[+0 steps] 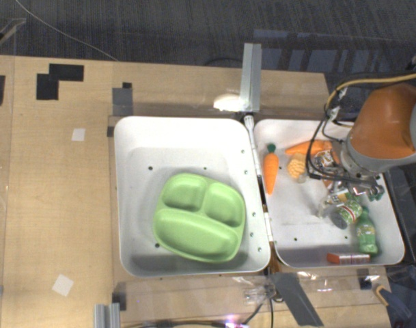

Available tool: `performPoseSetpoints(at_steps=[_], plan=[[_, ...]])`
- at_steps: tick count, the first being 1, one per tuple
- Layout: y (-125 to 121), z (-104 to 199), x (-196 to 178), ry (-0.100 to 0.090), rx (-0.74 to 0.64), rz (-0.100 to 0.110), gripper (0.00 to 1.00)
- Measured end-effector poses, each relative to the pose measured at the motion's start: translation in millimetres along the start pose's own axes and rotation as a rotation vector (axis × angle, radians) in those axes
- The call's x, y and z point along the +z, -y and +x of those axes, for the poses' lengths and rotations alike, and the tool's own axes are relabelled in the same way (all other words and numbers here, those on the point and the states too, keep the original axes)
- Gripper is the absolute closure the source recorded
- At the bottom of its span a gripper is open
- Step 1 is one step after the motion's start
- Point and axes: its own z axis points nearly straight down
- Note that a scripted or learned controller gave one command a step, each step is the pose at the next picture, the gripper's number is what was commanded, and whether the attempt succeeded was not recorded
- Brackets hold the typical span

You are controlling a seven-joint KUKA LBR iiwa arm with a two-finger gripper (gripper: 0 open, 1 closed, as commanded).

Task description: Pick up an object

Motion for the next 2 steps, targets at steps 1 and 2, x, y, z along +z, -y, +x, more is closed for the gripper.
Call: performPoseSetpoints(at_steps=[1, 2], plan=[[-7, 19, -1, 0.002, -0.444, 0.001, 0.00], [-23, -80, 1, -0.004, -0.673, -0.002, 0.00]])
